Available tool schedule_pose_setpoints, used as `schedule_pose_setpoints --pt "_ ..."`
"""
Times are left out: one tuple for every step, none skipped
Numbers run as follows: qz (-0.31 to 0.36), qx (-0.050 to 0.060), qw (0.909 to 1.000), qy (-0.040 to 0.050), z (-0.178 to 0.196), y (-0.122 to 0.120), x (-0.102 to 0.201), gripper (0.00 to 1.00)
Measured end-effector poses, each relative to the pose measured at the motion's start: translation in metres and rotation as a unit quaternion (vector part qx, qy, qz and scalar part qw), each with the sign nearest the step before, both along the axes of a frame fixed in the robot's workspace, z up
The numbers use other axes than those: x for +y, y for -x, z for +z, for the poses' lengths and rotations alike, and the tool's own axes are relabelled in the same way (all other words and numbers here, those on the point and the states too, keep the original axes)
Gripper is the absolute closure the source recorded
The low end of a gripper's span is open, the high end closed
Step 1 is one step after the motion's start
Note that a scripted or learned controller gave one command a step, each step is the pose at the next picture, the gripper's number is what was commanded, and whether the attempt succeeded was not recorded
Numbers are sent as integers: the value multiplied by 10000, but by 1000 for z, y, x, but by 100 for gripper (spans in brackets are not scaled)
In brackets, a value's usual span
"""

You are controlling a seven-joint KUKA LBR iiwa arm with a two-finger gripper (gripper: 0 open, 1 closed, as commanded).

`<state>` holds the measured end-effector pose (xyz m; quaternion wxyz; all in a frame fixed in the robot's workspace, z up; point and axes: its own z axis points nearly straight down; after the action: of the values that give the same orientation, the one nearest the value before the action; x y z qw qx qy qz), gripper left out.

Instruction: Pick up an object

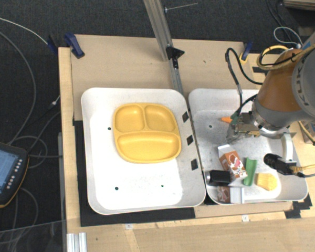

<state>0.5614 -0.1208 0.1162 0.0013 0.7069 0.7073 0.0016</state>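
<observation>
**A:** Which object is to be taken as the target?

**B:** None is named by the task. The red-and-white packet (232,161) is judged the likeliest. It is found lying flat in the right-hand bin (210,106), toward the lower right of the frame, just below the gripper (239,132).

**A:** Is anything held by the gripper?

**B:** Nothing is seen in it. Whether it is open or closed cannot be told, since its tip is blurred against the bin floor. It is poised over a bare patch above the packet in the frame, so a descent on the cluster is probably being lined up.

**A:** What else is kept in that bin?

**B:** A green piece (249,172) is laid just beside the packet's right edge, and a yellow lump (266,181) is placed next to that, nearer the lower right corner. A small black block (219,177) is set at the packet's lower left, and a brown-and-white wrapper (226,194) is lodged against the bin's lower wall. A small orange item (227,120) is left apart, up and left of the gripper.

**A:** Is the crowding a concern?

**B:** It is thought so, because neighbours could be nudged or caught along with the packet.

**A:** And the other bin?

**B:** The left-hand bin (94,156), at mid-frame, is occupied by a yellow divided plate (146,133) laid flat in its upper half.
</observation>
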Motion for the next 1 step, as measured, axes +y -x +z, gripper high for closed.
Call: schedule_pose_setpoints --pt "11 -11 10000 6 49 -6 9 100"
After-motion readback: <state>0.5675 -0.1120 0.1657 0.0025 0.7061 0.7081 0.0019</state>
